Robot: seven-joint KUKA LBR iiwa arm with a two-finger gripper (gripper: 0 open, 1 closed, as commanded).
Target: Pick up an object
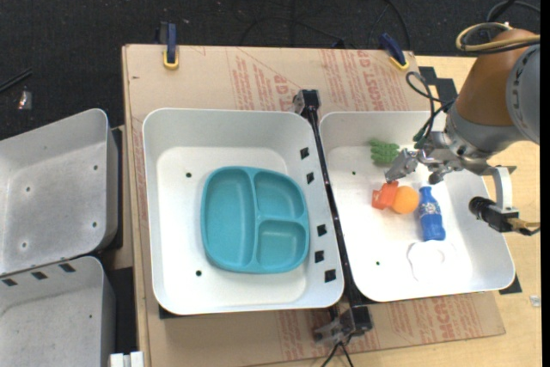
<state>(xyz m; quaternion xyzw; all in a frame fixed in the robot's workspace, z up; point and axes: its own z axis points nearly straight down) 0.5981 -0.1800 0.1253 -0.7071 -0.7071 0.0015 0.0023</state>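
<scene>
I see the right bin (481,271) holding a green toy (383,152), an orange ball (402,198) touching a small red piece (381,199), and a blue bottle (430,215) lying with its long axis running up and down the view, cap toward the far side. The gripper (415,167) hangs just above the ball, near the green toy; I cannot tell how its jaws stand. A teal divided tray (255,220) sits in the left bin (172,142). Red print on the cardboard (249,69) is unreadable.
</scene>
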